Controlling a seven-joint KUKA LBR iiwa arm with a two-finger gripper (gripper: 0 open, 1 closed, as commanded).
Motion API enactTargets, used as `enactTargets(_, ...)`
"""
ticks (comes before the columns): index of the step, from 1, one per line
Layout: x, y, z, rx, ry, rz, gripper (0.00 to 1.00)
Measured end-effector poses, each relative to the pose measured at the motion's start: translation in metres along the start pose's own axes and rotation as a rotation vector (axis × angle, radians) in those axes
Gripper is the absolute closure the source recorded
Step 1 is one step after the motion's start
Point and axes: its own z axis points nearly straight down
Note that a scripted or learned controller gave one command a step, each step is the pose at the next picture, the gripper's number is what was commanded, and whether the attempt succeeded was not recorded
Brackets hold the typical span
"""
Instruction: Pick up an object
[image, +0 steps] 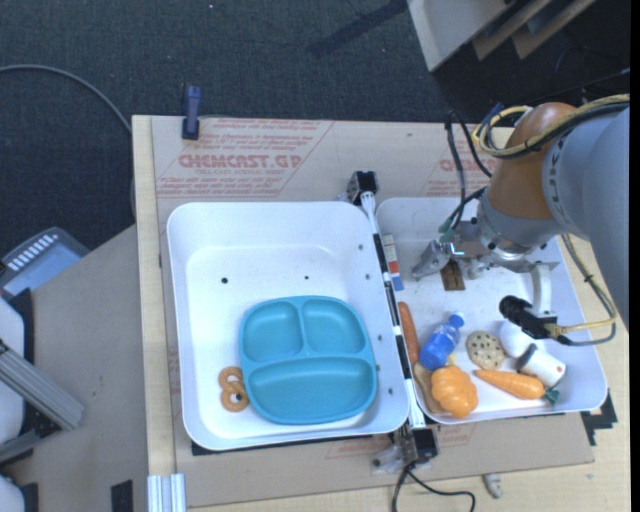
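White left bin (200, 250): blue tray (306, 358), pretzel (234, 388) | right bin (590, 385): carrot (512, 382), bottle (441, 342) | end effector (452, 262): state unclear

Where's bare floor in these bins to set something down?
Left bin: free across the back, behind the blue tray. Right bin: only a small patch beneath the hand; its front is crowded with bottle, cookie, carrot.

I note a smooth grey rounded arm casing (598, 160) with a glossy orange band (525, 165) just above the wrist. Yellow and black cables (500, 125) loop beside it, above the metal gripper (450, 262).
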Motion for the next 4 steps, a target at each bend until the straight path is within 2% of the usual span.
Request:
enactTargets(1,-0.033,0.035,-0.001,-0.002,-0.001,0.001,0.00)
enactTargets(2,-0.033,0.036,-0.011,-0.005,-0.004,-0.001,1.00)
enactTargets(3,-0.017,-0.022,-0.031,0.002,0.001,0.001,1.00)
enactTargets(4,-0.017,-0.022,-0.031,0.002,0.001,0.001,0.00)
